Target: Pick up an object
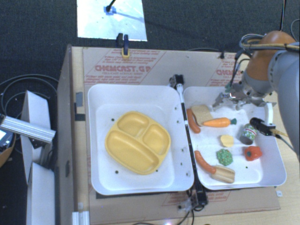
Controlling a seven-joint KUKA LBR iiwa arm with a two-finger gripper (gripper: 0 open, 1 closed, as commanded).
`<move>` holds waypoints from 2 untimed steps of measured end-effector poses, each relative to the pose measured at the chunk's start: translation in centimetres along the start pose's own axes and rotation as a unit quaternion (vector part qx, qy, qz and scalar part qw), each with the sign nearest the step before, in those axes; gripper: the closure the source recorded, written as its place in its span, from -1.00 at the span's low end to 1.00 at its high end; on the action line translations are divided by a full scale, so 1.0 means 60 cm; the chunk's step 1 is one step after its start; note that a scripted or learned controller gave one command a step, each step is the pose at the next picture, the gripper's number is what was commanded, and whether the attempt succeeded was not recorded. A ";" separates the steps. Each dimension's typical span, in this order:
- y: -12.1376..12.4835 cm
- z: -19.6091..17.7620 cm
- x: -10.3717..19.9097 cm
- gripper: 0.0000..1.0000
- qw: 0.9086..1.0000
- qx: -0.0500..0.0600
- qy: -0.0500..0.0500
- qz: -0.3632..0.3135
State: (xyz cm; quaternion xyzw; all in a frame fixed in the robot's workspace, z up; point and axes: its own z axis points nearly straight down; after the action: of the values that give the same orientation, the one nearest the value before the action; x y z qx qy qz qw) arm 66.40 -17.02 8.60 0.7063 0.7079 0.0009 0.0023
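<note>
The right bin [274, 175] holds several toy foods. An orange carrot [219, 123] lies beside a tan bread slice [201, 113] and a red sausage [192, 121]. Nearer the front are a yellow disc [227, 140], a green broccoli [224, 157], a red pepper [252, 153], a small can [247, 134], a second sausage [205, 162] and a tan block [224, 174]. My gripper [230, 101] hangs over the bin's back part, just behind the carrot, open with nothing between its fingers.
The left bin [101, 102] holds a yellow divided plate [137, 142]. A black rail [183, 125] runs between the two bins. The grey arm [276, 64] comes in from the upper right.
</note>
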 end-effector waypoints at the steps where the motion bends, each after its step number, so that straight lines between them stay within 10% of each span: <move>1: -0.052 0.002 0.102 -1.00 1.000 0.001 0.001 -0.001; 2: -0.135 0.002 0.131 -1.00 1.000 0.002 0.001 0.000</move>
State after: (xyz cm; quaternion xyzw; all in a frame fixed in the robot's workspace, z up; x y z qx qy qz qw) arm 58.26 -9.17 8.41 0.7066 0.7076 0.0001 0.0001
